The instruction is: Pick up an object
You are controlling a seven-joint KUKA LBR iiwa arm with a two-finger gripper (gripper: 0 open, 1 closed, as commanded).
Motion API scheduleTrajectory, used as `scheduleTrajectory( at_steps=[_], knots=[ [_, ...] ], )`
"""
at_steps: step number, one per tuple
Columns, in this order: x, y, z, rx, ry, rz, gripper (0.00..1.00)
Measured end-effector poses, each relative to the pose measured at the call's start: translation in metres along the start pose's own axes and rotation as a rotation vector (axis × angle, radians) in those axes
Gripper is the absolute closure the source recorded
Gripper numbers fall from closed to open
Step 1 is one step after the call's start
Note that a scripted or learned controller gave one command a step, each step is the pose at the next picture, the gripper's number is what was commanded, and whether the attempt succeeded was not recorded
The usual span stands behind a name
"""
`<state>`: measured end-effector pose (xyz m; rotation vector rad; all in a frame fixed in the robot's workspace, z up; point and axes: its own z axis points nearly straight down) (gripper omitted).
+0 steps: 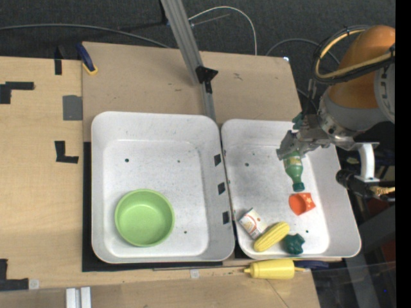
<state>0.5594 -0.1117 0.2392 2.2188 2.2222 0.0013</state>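
My gripper (294, 151) hangs over the right bin (257, 140), clenched on the top of a green bottle (294, 171). Below the bottle lie an orange piece (302, 203), corn (271, 235) and a small carton (251, 222).

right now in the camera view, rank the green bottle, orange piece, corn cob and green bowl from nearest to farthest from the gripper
1. green bottle, right at the gripper, right bin
2. orange piece, below the bottle
3. corn cob, right bin's near edge
4. green bowl, left bin
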Motion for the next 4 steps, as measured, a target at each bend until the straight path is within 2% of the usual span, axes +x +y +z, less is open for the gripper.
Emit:
scheduleTrajectory(
  at_steps=[2, 3, 4],
  knots=[
    [0.101, -0.022, 0.003, 0.003, 0.002, -0.005, 1.00],
    [0.147, -0.017, 0.010, 0.004, 0.001, -0.005, 1.00],
    [0.208, -0.024, 0.003, 0.004, 0.002, -0.007, 1.00]
  ],
)
